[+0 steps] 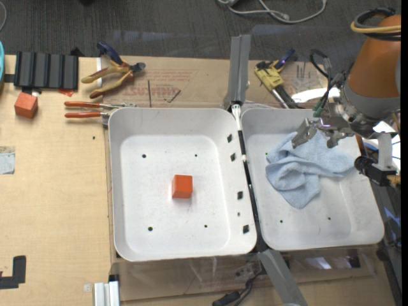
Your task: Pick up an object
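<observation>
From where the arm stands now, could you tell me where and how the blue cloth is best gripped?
Pinch the raised fold at the blue cloth's upper right, coming straight down, since it lies crumpled in the right bin with ridges standing up there. The gripper hovers near that corner.

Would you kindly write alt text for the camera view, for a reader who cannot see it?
The gripper hangs over the top edge of a crumpled blue cloth in the right bin, with its fingers spread. An orange block sits alone in the left bin, and pliers lie on the bench beyond.
</observation>
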You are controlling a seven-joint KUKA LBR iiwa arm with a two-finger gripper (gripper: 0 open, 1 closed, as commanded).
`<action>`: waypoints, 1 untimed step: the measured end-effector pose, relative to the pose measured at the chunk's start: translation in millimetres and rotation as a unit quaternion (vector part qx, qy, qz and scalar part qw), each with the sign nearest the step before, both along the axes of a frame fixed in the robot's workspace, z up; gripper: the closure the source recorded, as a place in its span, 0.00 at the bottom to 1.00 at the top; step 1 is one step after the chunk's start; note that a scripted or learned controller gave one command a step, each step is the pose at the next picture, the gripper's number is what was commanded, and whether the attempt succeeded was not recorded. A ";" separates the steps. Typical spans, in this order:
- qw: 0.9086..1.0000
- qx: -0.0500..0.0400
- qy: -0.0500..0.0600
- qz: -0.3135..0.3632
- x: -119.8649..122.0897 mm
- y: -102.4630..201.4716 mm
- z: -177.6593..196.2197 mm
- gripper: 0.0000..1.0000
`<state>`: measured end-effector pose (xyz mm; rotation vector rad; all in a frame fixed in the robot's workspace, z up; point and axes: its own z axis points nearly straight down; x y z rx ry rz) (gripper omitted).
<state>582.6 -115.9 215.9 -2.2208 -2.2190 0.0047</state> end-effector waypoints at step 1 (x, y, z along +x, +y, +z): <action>0.996 0.000 -0.001 0.086 73.5 -50.5 -111.0 0.00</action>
